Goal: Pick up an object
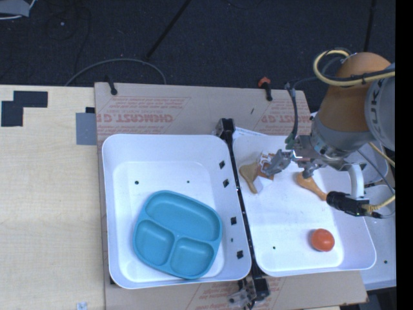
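Observation:
In the right bin (pixel 361 254) a tan, flat piece (pixel 249 175) lies near the divider at the upper left. My gripper (pixel 273 164) hangs just to its right, at the piece's right end; whether it touches the piece I cannot tell. A second tan-orange piece (pixel 312 185) lies under the wrist, partly hidden by the arm. A red-orange ball (pixel 322 239) rests near the bin's front right.
The left bin (pixel 122 173) holds a blue divided plate (pixel 177 233) at its front. A black divider (pixel 233 199) runs between the bins. The arm's orange band (pixel 352 95) and cables (pixel 352 202) overhang the right bin's far right side.

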Controlling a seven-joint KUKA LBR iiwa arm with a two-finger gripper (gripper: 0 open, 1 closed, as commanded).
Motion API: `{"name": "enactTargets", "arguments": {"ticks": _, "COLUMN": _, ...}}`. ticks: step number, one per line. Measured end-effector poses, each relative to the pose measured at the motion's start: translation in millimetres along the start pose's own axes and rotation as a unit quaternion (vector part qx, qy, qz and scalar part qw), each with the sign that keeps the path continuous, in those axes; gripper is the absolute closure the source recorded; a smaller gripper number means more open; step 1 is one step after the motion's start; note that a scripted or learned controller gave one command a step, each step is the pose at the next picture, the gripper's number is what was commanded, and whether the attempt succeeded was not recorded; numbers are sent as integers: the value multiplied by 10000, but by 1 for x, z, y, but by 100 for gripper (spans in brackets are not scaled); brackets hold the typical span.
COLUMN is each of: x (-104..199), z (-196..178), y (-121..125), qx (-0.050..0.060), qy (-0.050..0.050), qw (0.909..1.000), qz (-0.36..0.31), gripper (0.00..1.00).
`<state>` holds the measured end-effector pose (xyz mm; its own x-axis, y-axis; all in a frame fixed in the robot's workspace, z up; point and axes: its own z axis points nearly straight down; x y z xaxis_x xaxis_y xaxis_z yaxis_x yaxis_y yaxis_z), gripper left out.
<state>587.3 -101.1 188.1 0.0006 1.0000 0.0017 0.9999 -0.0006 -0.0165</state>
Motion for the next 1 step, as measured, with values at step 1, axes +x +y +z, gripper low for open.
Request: {"name": "enactTargets", "arguments": {"ticks": 1, "x": 0, "z": -8, "y": 3, "qx": -75, "qy": -8, "qw": 10000, "qz": -8, "gripper": 0}}
